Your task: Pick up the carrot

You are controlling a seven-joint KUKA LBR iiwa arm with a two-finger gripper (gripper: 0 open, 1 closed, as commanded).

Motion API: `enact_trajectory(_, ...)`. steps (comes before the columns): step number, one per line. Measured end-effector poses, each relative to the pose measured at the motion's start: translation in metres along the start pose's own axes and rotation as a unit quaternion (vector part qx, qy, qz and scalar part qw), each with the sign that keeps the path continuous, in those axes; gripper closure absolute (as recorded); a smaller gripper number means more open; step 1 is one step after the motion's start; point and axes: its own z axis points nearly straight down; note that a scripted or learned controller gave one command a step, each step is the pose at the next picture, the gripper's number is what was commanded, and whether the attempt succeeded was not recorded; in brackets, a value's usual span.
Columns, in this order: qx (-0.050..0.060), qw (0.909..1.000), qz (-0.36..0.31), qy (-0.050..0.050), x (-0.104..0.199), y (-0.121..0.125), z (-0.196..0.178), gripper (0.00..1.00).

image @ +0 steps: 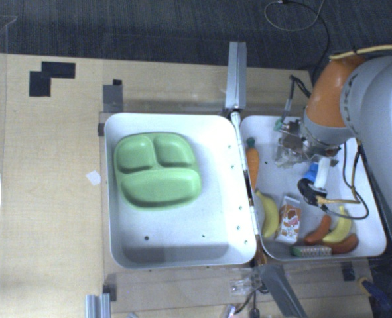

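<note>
carrot (252, 165) lies lengthwise against right bin's (380, 238) left wall, likely light, rigid, smooth; grasp mid-body across its width. gripper (290, 152) hovers nearby, state cannot be told.

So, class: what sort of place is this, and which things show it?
Probably a robotics lab test bench: a robot arm over two white bins, toy food such as a carrot, and loose cabling.

Bright even overhead light, glare on bins (176, 254), slightly soft focus.
</note>
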Motion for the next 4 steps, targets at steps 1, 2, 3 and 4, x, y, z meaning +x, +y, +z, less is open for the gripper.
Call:
enact_trajectory(1, 0.003, 0.9971, 0.076, -0.001, -0.005, -0.077, -0.081, 1.00)
enact_trajectory(2, 0.002, 0.9813, 0.193, -0.003, -0.065, -0.065, -0.143, 1.00)
enact_trajectory(3, 0.001, 0.9965, 0.084, -0.002, -0.135, -0.090, -0.210, 1.00)
enact_trajectory(4, 0.001, 0.9947, -0.102, -0.002, -0.093, -0.074, -0.267, 1.00)
